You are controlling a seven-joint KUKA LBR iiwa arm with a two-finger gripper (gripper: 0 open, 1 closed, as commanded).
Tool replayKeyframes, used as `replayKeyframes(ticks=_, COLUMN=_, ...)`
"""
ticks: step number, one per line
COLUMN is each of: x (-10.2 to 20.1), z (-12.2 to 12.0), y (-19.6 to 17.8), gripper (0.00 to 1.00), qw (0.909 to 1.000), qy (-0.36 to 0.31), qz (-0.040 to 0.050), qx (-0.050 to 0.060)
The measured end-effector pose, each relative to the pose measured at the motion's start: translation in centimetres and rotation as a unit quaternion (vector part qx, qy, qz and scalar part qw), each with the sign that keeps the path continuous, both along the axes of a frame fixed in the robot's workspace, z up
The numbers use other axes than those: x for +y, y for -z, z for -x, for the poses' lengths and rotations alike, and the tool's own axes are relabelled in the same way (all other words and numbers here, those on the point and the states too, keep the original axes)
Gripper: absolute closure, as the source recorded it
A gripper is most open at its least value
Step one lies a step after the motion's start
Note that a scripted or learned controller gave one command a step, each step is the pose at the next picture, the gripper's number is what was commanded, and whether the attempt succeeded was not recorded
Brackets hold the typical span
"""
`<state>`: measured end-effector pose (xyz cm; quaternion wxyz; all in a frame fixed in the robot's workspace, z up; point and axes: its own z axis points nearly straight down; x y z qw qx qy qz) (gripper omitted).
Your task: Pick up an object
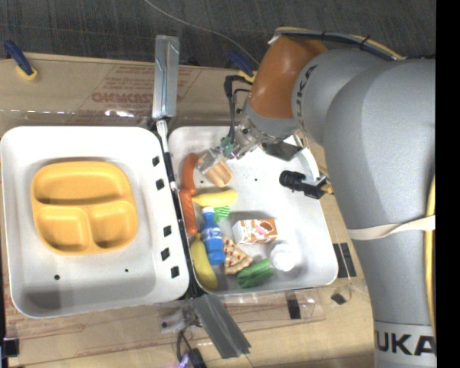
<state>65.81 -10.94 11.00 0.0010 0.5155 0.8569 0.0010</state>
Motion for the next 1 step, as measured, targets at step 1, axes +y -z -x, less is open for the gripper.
replayKeyframes(ticks=1, x=4.50, z=0.03, y=-8.39, gripper=1.00, qw=0.9882, qy=0.153, qz=0.0000, qx=0.000)
